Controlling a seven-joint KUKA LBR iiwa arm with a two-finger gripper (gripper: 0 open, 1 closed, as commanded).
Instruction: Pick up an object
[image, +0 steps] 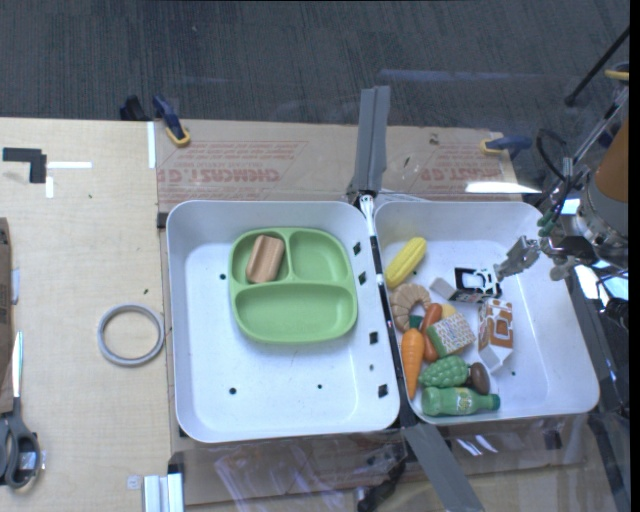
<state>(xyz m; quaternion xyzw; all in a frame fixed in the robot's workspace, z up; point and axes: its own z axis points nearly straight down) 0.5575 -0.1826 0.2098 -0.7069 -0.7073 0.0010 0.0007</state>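
Tool (520, 255), jaw state indiscernible, hovers above the right bin's (570, 350) far edge; crowded toys (450, 350) risk a glancing grasp.

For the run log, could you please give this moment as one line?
gripper: over right bin, nothing held | toy pile: untouched | green tray: left bin, holds bread piece

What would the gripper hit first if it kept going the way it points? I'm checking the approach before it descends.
The gripper points left and down over the right bin. Going straight on, it would likely meet the black-and-white box first, though height above the bin is unclear.
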